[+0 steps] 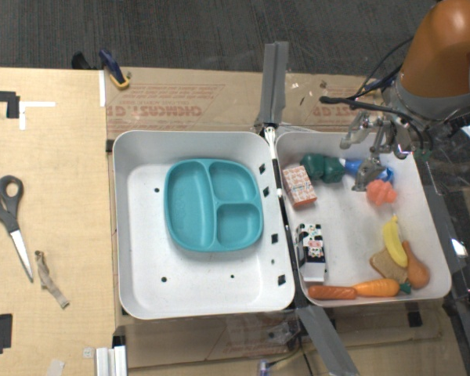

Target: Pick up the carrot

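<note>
I've got the gripper [370, 165] hanging over the far part of the right bin [435, 210], just above the orange-pink toy [381, 193] and blue piece [352, 165]; nothing sits between the fingers, but I can't tell from this angle whether the claw is open or closed. The carrot [378, 288] lies flat along the bin's near wall, close to the near-right corner, tip toward the red sausage [332, 292] that lies in line with it. Awkward placement: wall on one side, toast slice [387, 266] and banana [393, 241] just beside it on the other, so my guess is fingers should close across the carrot's width, not along it. Open floor is mid-bin, between the milk carton [311, 251] and banana; best approach lane. Left bin [133, 233] just holds the teal tray [214, 205].
</note>
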{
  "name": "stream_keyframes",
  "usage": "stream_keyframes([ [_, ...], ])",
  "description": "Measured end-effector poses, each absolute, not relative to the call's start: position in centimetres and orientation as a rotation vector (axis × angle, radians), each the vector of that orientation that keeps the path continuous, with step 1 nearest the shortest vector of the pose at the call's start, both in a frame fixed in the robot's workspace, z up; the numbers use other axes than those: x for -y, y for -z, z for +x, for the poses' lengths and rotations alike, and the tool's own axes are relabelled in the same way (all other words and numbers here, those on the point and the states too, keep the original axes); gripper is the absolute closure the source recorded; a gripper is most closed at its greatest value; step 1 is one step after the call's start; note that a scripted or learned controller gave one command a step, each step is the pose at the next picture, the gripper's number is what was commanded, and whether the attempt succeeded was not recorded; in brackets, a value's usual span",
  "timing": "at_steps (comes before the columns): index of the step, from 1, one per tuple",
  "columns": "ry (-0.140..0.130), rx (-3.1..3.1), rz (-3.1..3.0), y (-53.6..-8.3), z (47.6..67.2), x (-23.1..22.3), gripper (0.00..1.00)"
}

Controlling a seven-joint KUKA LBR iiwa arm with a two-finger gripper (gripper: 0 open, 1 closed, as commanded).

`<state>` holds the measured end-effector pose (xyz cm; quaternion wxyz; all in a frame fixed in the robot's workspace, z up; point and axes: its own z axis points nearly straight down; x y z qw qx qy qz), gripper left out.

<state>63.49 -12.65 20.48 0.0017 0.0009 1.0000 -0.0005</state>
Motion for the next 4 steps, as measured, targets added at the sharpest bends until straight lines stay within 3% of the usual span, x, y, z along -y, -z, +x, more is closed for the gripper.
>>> stream_keyframes([
  [1, 0.0, -3.139, 0.002, -11.4, 57.1, 16.9, 0.0],
  [2, 0.001, -3.085, 0.542, -9.4, 48.9, 19.9, 0.0],
  [3, 0.002, -3.085, 0.535, -10.3, 49.1, 19.8, 1.0],
  [4, 0.0, -2.979, 0.989, -17.0, 47.9, 16.3, 1.0],
])
